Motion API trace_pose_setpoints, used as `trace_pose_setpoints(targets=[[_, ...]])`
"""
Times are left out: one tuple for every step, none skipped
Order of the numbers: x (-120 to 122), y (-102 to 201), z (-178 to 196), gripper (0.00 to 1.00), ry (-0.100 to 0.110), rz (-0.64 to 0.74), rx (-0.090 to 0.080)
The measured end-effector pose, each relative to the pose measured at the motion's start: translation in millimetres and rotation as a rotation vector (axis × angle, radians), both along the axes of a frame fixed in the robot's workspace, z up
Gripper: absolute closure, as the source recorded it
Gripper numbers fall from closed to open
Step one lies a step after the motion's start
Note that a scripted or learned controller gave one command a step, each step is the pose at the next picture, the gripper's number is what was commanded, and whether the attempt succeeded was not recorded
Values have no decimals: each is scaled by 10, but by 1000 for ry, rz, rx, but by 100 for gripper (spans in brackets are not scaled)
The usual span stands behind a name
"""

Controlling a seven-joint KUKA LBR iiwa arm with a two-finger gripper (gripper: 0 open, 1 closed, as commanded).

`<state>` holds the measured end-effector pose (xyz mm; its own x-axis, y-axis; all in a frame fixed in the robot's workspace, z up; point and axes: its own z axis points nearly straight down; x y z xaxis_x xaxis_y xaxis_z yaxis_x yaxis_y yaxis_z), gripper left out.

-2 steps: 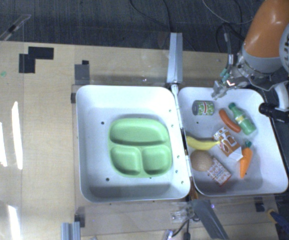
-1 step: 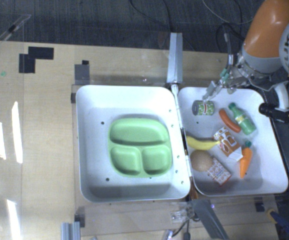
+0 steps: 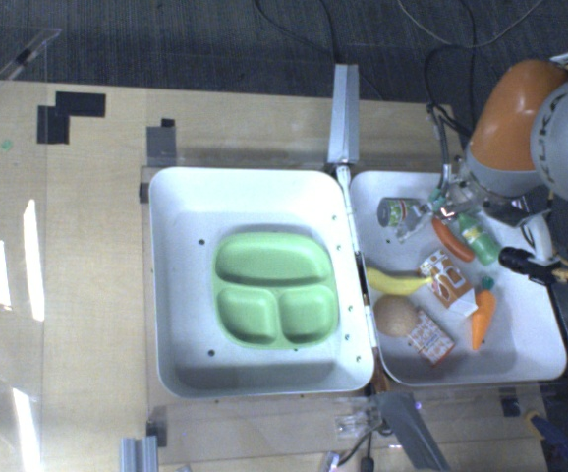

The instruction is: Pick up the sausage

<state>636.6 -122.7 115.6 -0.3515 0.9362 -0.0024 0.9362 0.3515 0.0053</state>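
Sausage first: the reddish-orange, finger-shaped sausage (image 3: 452, 241) lies at a slant in the upper part of the right-hand shallow white bin (image 3: 530, 362), touching a small green bottle (image 3: 475, 239) on its right. The grey arm's end effector (image 3: 448, 203) hangs just above the sausage's upper end; I cannot tell how it is set. Near it on the left lies a small tin can (image 3: 395, 211). Lower in the same bin are a yellow banana (image 3: 398, 281), a brown round potato-like ball (image 3: 396, 316), two printed cartons (image 3: 445, 280), (image 3: 429, 338) and an orange carrot (image 3: 482, 317). On the counter the left-hand white bin (image 3: 181, 362) holds a green three-compartment plastic tray (image 3: 272, 286).
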Motion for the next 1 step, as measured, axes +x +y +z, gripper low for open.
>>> trace_pose_setpoints(targets=[[77,-361,-283,0,-3,57,-2]])
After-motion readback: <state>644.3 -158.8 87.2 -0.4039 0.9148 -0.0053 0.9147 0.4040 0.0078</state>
